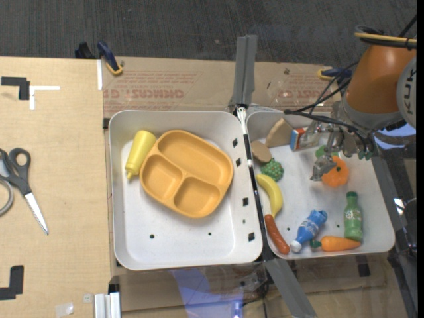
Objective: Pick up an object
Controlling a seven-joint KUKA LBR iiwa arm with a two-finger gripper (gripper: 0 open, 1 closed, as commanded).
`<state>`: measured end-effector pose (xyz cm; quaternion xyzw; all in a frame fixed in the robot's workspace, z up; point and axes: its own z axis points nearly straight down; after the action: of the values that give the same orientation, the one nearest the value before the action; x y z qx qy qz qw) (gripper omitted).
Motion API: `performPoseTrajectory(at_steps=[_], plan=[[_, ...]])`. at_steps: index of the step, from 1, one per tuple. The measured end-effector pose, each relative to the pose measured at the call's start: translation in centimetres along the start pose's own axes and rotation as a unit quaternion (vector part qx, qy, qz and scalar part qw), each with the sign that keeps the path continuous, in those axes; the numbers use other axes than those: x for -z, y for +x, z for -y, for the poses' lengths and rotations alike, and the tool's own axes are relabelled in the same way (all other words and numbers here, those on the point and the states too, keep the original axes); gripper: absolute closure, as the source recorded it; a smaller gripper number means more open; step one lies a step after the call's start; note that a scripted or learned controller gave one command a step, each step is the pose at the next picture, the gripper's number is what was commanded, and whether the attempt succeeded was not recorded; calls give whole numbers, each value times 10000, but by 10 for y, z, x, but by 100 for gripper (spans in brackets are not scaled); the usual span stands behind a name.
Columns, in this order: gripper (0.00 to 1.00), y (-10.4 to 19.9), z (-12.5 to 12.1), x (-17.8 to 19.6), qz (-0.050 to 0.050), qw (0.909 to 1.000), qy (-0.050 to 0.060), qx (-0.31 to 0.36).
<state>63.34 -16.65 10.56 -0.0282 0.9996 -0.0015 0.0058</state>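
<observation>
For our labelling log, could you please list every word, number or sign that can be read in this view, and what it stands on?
Red print on the cardboard sheet behind the bins: upside down, blurred, not readable.
"KU" on the arm: partial lettering, cut by the frame edge.
Green bottle label: too small.
Blue bottle label: too small.
Small carton: print unreadable.

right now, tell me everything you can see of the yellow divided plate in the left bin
The plate is yellow-orange, looks like smooth plastic, with rounded corners and three empty compartments: one long, two smaller. It lies flat and right side up, turned at an angle, in the upper middle of the left bin. A yellow bottle lies against its upper-left edge.
</observation>
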Motion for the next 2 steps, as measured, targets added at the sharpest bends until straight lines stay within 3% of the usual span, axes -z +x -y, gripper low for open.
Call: performPoseTrajectory(at_steps=[1,2], plan=[[0,40,44,-12,-33,10000,-9,6],[100,37,42,-1,-5,10000,-6,24]])
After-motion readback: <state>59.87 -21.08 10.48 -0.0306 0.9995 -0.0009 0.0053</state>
